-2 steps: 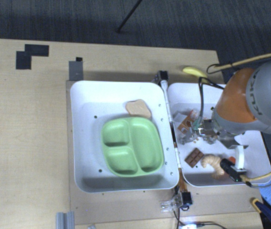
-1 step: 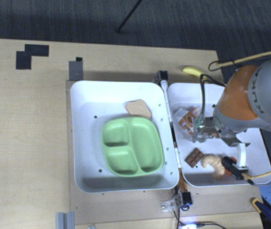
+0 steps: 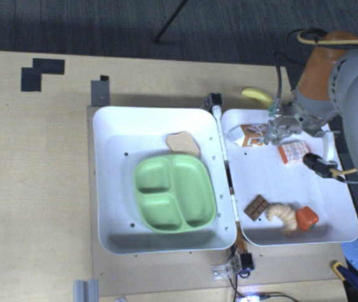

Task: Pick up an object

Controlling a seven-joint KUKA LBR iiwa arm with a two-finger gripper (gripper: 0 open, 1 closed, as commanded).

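Your end effector (image 3: 278,128) hangs over the right bin (image 3: 330,228) near its far edge, beside an orange-and-white packet (image 3: 250,135); you cannot tell its state. Along that bin's near edge lie a chocolate bar (image 3: 256,207), croissant (image 3: 281,214) and red block (image 3: 306,218). The left bin (image 3: 112,168) holds a green tray (image 3: 173,192).

The right bin's (image 3: 330,231) middle floor lies open between the far-edge packets (image 3: 293,150) and near-edge croissant (image 3: 282,214).

- Divided plate (image 3: 173,192): light green.
- Two bins (image 3: 106,181): white.
- Banana (image 3: 257,95): yellow.
- Croissant (image 3: 282,214): tan.
- Chocolate piece (image 3: 255,207): dark brown.
- Arm (image 3: 330,74): grey, orange band.
- Surface (image 3: 34,187): pale wood colour.
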